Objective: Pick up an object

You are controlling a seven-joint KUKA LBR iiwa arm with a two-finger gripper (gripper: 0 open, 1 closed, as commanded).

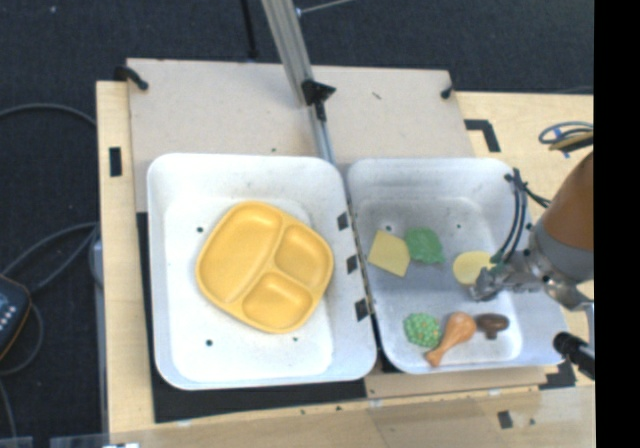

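The desk [420,101] bears two bins; taking the right bin [425,176] as landmark, the left one [180,186] beside it holds a yellow divided plate [264,266]. No pick is done yet, I judge: every item lies in the right bin. Arm [570,221] over its right rim; pincer [490,284] low by a yellow piece [469,266], state untellable. Drumstick [450,336], two green pieces [424,245] [421,328], yellow wedge [389,254], brown bit [492,323] rest unlifted.

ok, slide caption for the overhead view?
Arm over the right bin of toy food; yellow divided plate in the left bin.
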